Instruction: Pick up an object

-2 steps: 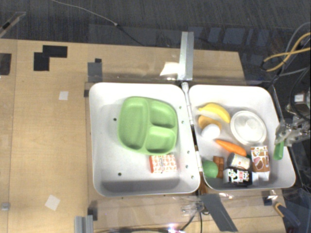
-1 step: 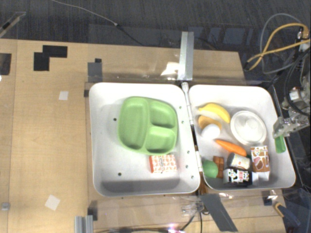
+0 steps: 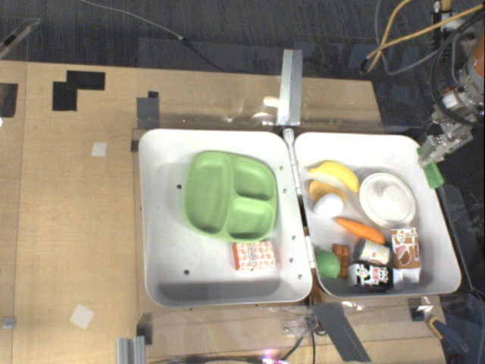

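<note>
Camera view, gripper beside right bin, banana

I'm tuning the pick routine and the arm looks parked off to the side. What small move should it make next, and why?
Probably swing the claw inward over the right bin. It sits at that bin's upper right corner, above no object, while the banana, white bowl and carrot lie further in, so it must get above one before descending.

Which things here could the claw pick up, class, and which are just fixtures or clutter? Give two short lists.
For picking:
banana
egg
carrot
bowl
green ball
cartons
red box
green tray
claw, at the right bin's far corner

Just there:
left bin
right bin
yellow cable
bench
</note>
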